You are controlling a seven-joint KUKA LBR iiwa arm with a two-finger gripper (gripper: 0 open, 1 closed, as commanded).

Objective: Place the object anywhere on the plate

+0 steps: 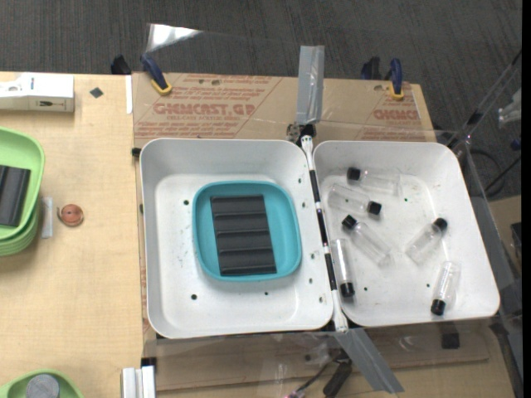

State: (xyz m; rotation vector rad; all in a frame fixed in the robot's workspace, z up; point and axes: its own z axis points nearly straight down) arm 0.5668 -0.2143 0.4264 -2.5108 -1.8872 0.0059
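Note:
A teal square plate (203, 222) lies in the left white bin (166, 305), with a dark ribbed insert (242, 234) on its middle. In the right white bin (473, 297) lie several clear plastic vials with black caps: one (426, 239) at the right, one (444, 286) near the front right corner, one (341, 269) along the left wall, one (363, 236) near the middle, and others toward the back (365, 179).
A brown cardboard sheet (224, 98) sits behind the bins, held by blue-and-yellow clamps (154, 73). At the far left stand a green dish (21, 197), a white box (37, 94) and a small round brown piece (70, 215) on the wooden bench.

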